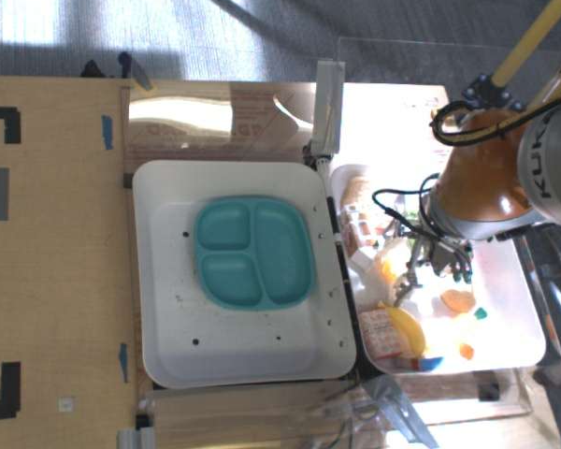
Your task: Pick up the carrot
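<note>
Over the right-hand bin [528, 293], the grey arm [542, 171] with its orange band [481, 181] reaches in from the right, wrist tipped down into the clutter. Gripper [413, 274] hangs low near the bin's middle, just above a pale yellowish object [388, 269]; glare washes out this bin and I cannot tell how the tool is set. Carrot: taking it to be the small orange piece [457, 300] lying on the bin floor just right of the gripper, apart from it, not held. A smaller orange bit [466, 350] sits nearer the front edge, a little teal item [481, 314] between the two. A yellow banana-like shape [409, 329] lies beside a printed packet [380, 333] at the bin's front left. Left bin [159, 279] carries a teal divided plate [255, 253], three compartments, resting flat near its centre. Brown cardboard panel [51, 251] covers the bench to the far left.
</note>
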Motion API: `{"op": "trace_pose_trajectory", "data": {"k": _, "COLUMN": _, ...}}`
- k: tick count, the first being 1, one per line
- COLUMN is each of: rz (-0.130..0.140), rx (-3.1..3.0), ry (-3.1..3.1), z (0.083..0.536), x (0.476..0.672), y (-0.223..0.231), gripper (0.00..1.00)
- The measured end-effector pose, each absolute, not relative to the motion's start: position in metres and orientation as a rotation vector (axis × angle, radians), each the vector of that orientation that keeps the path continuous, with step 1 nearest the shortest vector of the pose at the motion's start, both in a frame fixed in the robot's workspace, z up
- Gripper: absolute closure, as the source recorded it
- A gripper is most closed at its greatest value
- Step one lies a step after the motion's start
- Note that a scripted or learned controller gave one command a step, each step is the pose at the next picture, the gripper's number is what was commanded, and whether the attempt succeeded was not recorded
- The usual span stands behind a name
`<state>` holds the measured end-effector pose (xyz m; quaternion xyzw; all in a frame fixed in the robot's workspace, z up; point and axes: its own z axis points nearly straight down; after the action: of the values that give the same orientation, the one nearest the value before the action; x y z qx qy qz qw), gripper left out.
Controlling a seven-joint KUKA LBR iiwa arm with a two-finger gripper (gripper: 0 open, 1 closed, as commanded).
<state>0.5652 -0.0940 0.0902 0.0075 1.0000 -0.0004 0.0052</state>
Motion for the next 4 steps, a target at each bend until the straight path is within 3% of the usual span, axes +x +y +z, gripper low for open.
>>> {"op": "trace_pose_trajectory", "data": {"k": 1, "rz": -0.003, "rx": 0.02, "ry": 3.118, "z": 0.104, "x": 0.569, "y": -0.093, "gripper": 1.0}}
{"op": "trace_pose_trajectory", "data": {"k": 2, "rz": -0.005, "rx": -0.284, "ry": 3.111, "z": 0.24, "x": 0.501, "y": -0.072, "gripper": 1.0}}
{"op": "trace_pose_trajectory", "data": {"k": 3, "rz": 0.0, "rx": -0.33, "ry": 3.113, "z": 0.288, "x": 0.523, "y": -0.039, "gripper": 1.0}}
{"op": "trace_pose_trajectory", "data": {"k": 4, "rz": -0.007, "rx": -0.987, "ry": 2.97, "z": 0.353, "x": 0.555, "y": -0.087, "gripper": 1.0}}
